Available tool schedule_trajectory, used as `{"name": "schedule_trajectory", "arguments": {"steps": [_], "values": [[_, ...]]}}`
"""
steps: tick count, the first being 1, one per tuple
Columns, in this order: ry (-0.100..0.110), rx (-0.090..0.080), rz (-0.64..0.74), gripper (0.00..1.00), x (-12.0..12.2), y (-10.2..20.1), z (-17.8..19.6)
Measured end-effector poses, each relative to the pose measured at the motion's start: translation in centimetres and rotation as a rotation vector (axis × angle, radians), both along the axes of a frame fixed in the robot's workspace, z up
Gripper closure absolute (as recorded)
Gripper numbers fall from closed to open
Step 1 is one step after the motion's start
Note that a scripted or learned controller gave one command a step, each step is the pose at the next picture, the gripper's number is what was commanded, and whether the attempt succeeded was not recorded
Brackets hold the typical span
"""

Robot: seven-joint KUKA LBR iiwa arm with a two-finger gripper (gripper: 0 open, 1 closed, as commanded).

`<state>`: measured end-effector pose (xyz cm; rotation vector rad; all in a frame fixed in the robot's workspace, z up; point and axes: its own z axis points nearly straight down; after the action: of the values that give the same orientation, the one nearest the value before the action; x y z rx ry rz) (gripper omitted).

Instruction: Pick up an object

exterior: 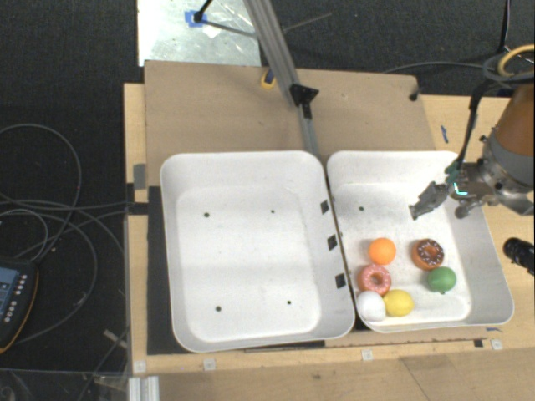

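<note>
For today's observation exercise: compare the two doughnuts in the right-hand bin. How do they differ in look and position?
The pink doughnut has pale pink icing; the brown doughnut has dark chocolate-coloured icing with light specks. The pink doughnut lies nearer the divide between the bins, beside the white ball; the brown doughnut lies further right, next to the green ball. Both are ring-shaped, similar in size, and lie in the right bin.
</note>
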<state>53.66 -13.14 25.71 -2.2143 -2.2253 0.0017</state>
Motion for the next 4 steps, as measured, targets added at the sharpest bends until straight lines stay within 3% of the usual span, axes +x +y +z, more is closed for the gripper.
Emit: {"name": "schedule_trajectory", "arguments": {"steps": [1, 4], "values": [[-0.004, -0.001, -0.002, 0.0, 0.1, 0.0, 0.2], [0.001, 0.0, -0.005, 0.0, 0.4, 0.4, -16.9]]}}
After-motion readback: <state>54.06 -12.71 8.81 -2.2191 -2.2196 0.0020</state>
